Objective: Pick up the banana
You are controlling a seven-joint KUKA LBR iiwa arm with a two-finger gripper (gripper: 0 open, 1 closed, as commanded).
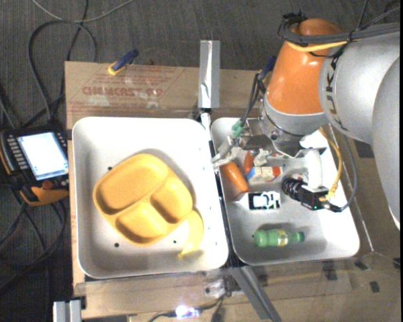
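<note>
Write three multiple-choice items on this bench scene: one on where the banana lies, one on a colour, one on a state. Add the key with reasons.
1. Where does the banana lie?
A. In the left bin, beside the yellow tray
B. In the right bin, under the arm
C. On the floor

2. What colour is the bottle in the right bin?
A. Red
B. Green
C. Blue

3. How does the yellow tray sit in the left bin?
A. Standing on its edge
B. Flipped upside down
C. Hollows up, tilted over the banana

Key: 1 A, the banana pokes out beside the tray's lower right edge in the left bin. 2 B, the bottle lying near the front of the right bin is green. 3 C, its three hollows face the camera and its edge covers part of the banana.
</note>
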